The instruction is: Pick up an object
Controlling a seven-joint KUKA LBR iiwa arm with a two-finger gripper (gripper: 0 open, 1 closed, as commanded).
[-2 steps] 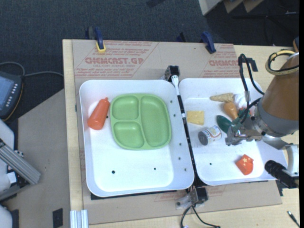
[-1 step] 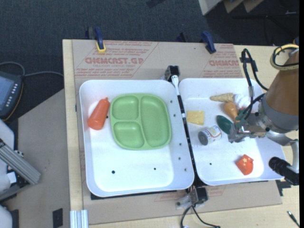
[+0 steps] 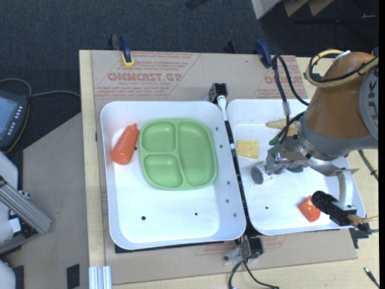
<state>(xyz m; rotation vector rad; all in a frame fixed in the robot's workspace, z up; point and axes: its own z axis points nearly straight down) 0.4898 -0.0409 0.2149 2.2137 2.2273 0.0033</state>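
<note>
Now the gripper [image 3: 268, 165] is hovering low in the right bin [image 3: 264, 215] near a yellow piece [image 3: 247, 149]; its opening cannot be told. It should be lowered straight and centred.

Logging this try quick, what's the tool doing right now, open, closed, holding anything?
Tool: low over the right white bin, beside the pale yellow square piece; open or closed cannot be told.

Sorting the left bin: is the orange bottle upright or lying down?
Lying down: the orange bottle rests lengthwise on the left bin floor, beside the green tray.
</note>
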